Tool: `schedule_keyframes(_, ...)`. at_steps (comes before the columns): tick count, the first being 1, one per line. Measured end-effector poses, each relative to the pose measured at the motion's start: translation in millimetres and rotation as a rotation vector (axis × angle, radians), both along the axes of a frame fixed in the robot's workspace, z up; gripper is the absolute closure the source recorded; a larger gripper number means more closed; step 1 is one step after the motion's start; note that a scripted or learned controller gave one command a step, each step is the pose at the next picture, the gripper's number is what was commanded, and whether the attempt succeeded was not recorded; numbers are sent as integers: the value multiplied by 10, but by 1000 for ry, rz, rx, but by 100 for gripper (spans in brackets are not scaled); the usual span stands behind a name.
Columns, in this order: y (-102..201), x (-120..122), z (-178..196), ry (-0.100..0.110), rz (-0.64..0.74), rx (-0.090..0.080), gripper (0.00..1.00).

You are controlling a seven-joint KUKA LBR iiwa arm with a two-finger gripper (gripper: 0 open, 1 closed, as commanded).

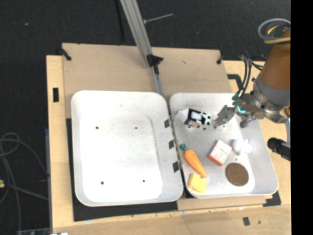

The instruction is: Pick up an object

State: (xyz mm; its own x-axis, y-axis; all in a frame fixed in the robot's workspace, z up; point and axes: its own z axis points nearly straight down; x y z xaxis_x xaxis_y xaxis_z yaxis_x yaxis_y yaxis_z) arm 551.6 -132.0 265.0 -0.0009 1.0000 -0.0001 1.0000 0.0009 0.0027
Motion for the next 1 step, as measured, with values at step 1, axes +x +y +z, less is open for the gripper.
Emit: schedule_keyframes(1, -54, 34, -433, 5, -4, -2, 0)
